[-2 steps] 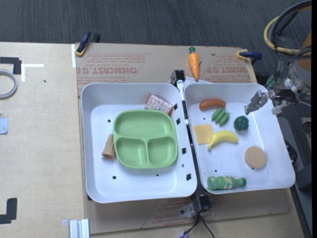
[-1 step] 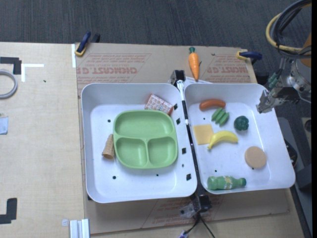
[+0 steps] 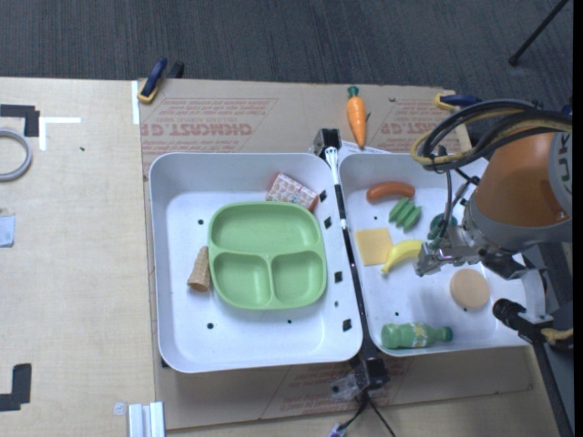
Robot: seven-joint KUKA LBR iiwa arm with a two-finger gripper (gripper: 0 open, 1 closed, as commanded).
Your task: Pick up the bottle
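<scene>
My gripper (image 3: 435,258) sits low in the right bin (image 3: 492,342), just beside the banana (image 3: 399,256); can't tell finger state from here. Bottle (image 3: 415,336) lies on its side near the bin's front edge, apart from me. Around me: cheese slice (image 3: 373,245), green pepper (image 3: 404,213), sausage (image 3: 390,191), round bun (image 3: 470,290). Left bin (image 3: 173,335) has a green divided plate (image 3: 269,254), a cone (image 3: 199,269), a small box (image 3: 291,189). Carrot (image 3: 355,115) lies on the cardboard behind the bins.
</scene>
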